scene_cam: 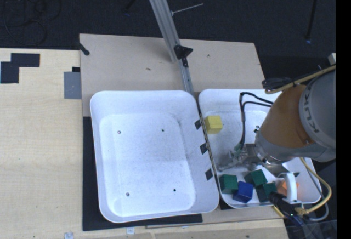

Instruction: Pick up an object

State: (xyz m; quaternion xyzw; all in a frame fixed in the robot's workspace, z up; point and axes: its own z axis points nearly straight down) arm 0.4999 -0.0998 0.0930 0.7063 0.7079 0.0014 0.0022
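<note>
While the arm [299, 120] covers much of the right bin [230, 102], the left bin [145, 155] sits beside it. Part of the KUKA lettering shows on the arm's grey casing. Whether the gripper [233, 160] grips anything cannot be told. A yellow block [213, 124] lies near it; green blocks [228, 182] and a blue block [244, 192] cluster just below.

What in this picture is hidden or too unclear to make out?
- Gripper: small and blurred in the camera view, so what it is doing is unclear.
- Right bin: its far right side is covered by the arm.
- Orange object: partly hidden behind a white piece, identity unclear.
</note>
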